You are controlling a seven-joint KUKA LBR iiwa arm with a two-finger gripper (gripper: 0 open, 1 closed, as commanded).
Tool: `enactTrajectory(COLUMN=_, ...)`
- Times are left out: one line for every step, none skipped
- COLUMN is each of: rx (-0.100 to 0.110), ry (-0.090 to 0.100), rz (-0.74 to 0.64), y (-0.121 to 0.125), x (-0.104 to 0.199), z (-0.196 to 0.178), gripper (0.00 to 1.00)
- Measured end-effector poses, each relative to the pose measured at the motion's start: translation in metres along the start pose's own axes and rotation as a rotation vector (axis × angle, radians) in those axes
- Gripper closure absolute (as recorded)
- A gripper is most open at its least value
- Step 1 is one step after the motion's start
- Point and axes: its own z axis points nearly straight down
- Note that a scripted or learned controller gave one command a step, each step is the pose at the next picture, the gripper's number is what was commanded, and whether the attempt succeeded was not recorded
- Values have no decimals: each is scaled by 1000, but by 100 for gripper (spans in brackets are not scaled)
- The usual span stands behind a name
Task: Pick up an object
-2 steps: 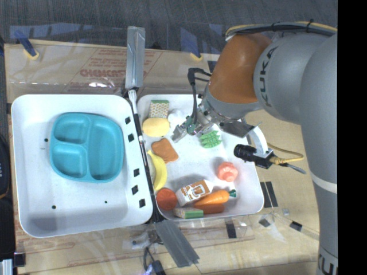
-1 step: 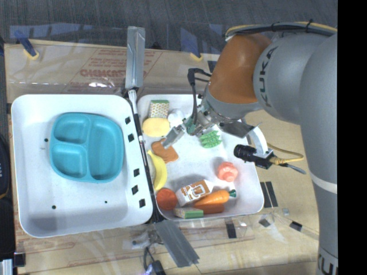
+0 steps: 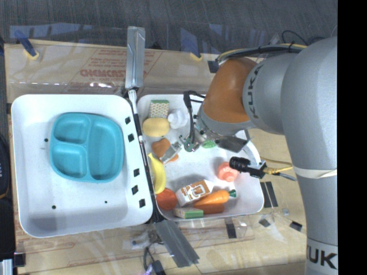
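The arm's orange-banded wrist covers much of the right bin (image 3: 255, 153), and the gripper (image 3: 182, 146) reaches out from under it among the toys, its fingers too blurred and crowded to tell whether they are parted or grasp anything. Beside it lie one yellow lemon-like ball (image 3: 155, 126), one small brown piece (image 3: 161, 148), one banana (image 3: 157, 175), one tomato (image 3: 167, 199), one carrot (image 3: 213, 199), one small carton (image 3: 193, 192) and one pink piece (image 3: 227, 171). The left bin (image 3: 34, 205) bears one blue divided plate (image 3: 87, 146).
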Motion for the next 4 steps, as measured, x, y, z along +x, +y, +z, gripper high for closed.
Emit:
enactTrajectory(rx=-2, ry=-2, rz=-3, y=1, x=-1, z=-11, gripper=100)
enactTrajectory(rx=-2, ry=-1, rz=-119, y=-12, x=-5, z=6, gripper=100)
enactTrajectory(rx=-2, ry=-2, rz=-118, y=-13, x=-5, z=6, gripper=0)
enactTrajectory(rx=-2, ry=-2, rz=-91, y=31, x=-7, z=15, gripper=0)
